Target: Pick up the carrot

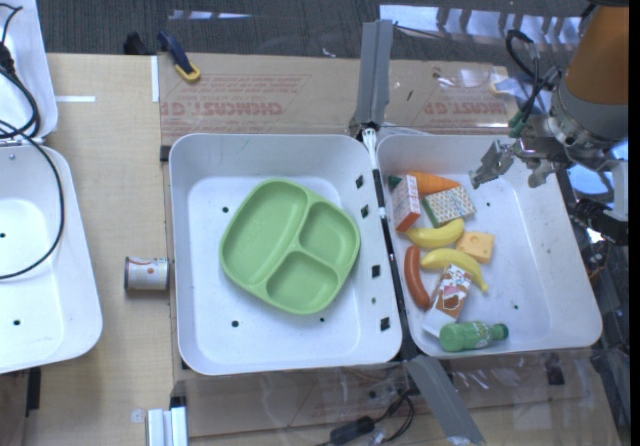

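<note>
Two white bins side by side; left bin holds a smooth green divided plate. Right bin holds plastic toy food: tapered orange carrot at the far left corner, touching a small carton, two bananas, a green bottle. Gripper hovers over the far right part, fingers spread, nothing between them; carrot lies to its left, near. Bare bin floor along the right side.
</note>
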